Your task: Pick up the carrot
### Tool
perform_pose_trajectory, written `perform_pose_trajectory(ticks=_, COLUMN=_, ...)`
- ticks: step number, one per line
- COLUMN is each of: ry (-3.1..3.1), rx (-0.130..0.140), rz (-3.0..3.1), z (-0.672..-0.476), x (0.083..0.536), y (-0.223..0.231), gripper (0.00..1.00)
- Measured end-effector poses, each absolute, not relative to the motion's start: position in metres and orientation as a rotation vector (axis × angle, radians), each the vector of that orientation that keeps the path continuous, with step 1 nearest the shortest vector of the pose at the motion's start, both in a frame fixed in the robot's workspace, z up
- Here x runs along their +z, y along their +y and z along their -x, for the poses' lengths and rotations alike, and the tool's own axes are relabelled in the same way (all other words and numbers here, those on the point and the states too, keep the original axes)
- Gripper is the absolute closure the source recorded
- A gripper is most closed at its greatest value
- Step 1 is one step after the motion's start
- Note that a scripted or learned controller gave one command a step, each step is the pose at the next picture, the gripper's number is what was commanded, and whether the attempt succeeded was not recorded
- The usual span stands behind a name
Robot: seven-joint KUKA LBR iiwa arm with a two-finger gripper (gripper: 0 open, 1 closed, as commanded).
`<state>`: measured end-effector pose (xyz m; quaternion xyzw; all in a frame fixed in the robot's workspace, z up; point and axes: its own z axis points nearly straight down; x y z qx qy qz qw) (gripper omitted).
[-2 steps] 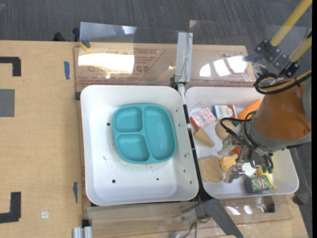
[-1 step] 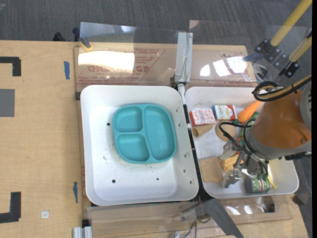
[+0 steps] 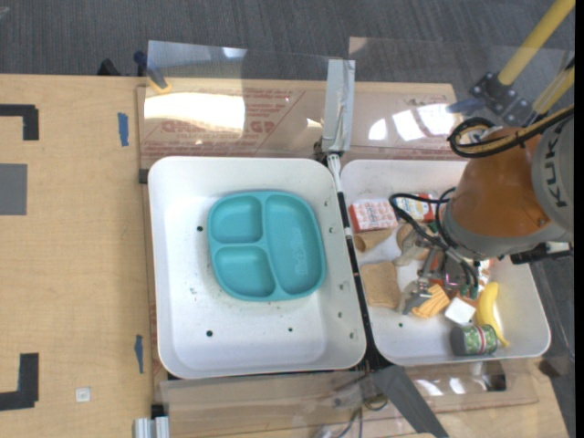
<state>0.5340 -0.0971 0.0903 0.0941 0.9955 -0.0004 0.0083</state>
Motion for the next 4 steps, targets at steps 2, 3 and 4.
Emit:
perform_pose_trajectory(ticks=2, ry=3.105, rx=-0.004, rz=-0.358, z=-0.507, x=0.090, y=-0.096, gripper=0.00)
perform_pose_trajectory(ticks=3, ry=3.073, rx=0.001, rz=-0.555, z=-0.485, x=0.090, y=-0.092, gripper=0.00)
perform_pose_trajectory(ticks=4, ry=3.060, rx=-0.003, rz=-0.555, z=-0.489, x=0.103, y=-0.095, gripper=1.00)
